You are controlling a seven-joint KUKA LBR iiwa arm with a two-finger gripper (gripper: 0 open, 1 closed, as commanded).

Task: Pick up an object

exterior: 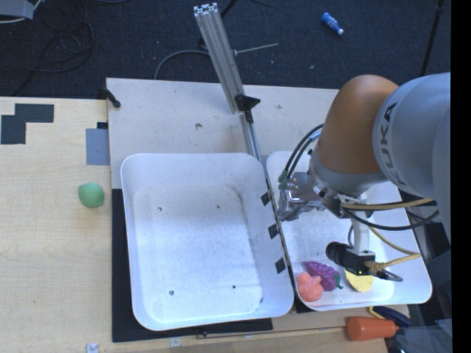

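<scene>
In the right bin (412,289), near its front, several small items lie close together: an orange-red piece (309,287), a purple grape-like cluster (321,270) and a yellow piece (360,282). The grey arm with its orange band reaches in from the right and covers most of this bin. My gripper (293,199) hangs over the bin's left side, close to the wall shared with the left bin, above and to the left of the items. Nothing can be seen held in it.
The left bin (199,241) sits beside the right one. A green ball (91,195) rests on the wooden bench at far left. An orange tool (372,328) lies in front of the right bin. A slanted aluminium bar (224,57) rises behind the bins.
</scene>
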